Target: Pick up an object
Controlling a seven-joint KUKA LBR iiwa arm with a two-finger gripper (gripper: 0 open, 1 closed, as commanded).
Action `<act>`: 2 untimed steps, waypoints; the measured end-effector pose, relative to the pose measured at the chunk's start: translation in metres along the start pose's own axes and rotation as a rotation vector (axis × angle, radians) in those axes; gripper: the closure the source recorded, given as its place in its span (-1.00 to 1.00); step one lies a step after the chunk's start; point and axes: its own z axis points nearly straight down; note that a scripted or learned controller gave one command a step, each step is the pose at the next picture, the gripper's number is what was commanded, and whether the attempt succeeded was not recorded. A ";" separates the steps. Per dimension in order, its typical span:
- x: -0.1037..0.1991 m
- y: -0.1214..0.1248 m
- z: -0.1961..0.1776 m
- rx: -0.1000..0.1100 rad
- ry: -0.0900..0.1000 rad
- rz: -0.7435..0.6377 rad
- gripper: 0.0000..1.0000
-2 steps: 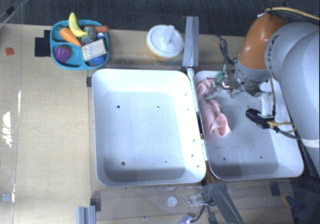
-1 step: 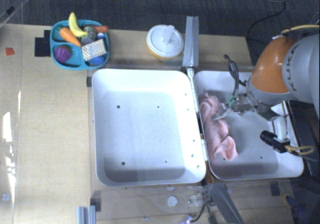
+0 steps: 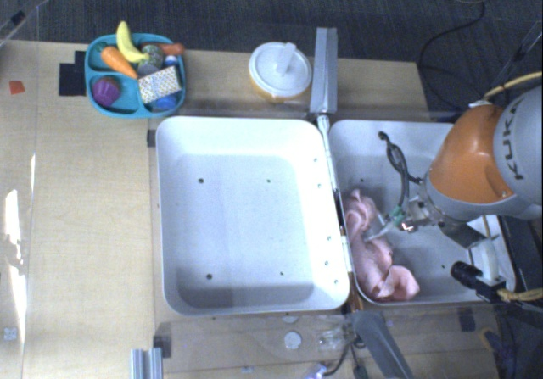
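Camera view, looking down on the bench. The right bin (image 3: pixel 424 136) is my landmark throughout. My pincer (image 3: pixel 392 222) sits low over that bin's floor, roughly midway along its length and toward its left half, at the end of the grey arm (image 3: pixel 475 174) with the orange band that comes in from the bin's right side. How widely the pincer is parted I cannot tell from here: the tip is small and partly blurred against the white floor, and I see nothing clearly caught in it.

The only candidate to pick is the pink soft object (image 3: pixel 373 250), a limp, lumpy piece lying against the right bin's left wall. Its long axis runs along that wall, from about mid-bin down to the bin's near corner, where it bends toward the bin's middle.

The relation the coming move turns on: the object lies just to the left of and slightly nearer the bin's near edge than the pincer, the tip appearing to touch or almost touch its upper lobe. I judge that a short shift toward the left wall, with the closing direction set across the object's long axis, would be needed for a hold.
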 end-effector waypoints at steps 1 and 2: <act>-0.031 0.059 0.003 0.005 0.003 0.111 -1.00; -0.017 -0.030 0.000 0.004 0.001 0.054 -1.00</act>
